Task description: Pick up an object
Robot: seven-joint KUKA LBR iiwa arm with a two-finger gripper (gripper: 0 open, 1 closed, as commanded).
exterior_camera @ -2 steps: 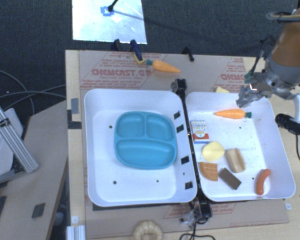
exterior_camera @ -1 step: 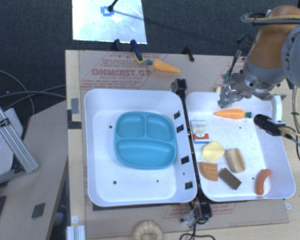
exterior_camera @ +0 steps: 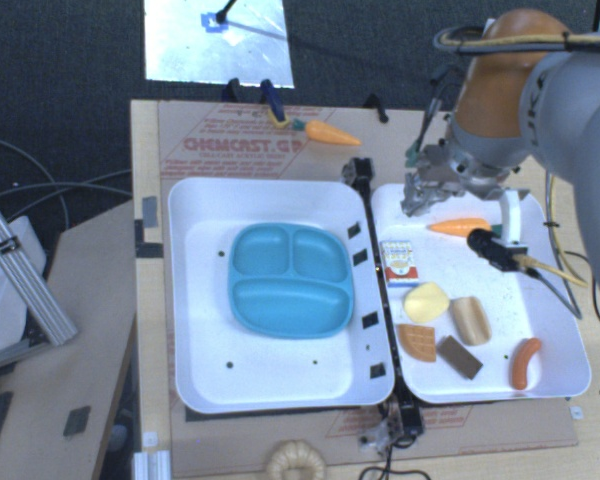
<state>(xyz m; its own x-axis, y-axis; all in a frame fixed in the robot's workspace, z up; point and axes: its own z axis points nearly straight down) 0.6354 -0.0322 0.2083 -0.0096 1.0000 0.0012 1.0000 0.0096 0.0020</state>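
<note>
A blue divided plate (exterior_camera: 290, 280) sits in the left bin (exterior_camera: 200, 268), while in the right bin (exterior_camera: 555, 363) the gripper (exterior_camera: 420, 196) hangs at ten o'clock from a toy carrot (exterior_camera: 458, 227), its grasp impossible to judge, nothing visibly held.

My arm (exterior_camera: 570, 78) runs off the frame at three o'clock. My fingertips (exterior_camera: 417, 200) are too small to tell apart. At six o'clock, the edge cuts a beige ring (exterior_camera: 296, 462).
</note>
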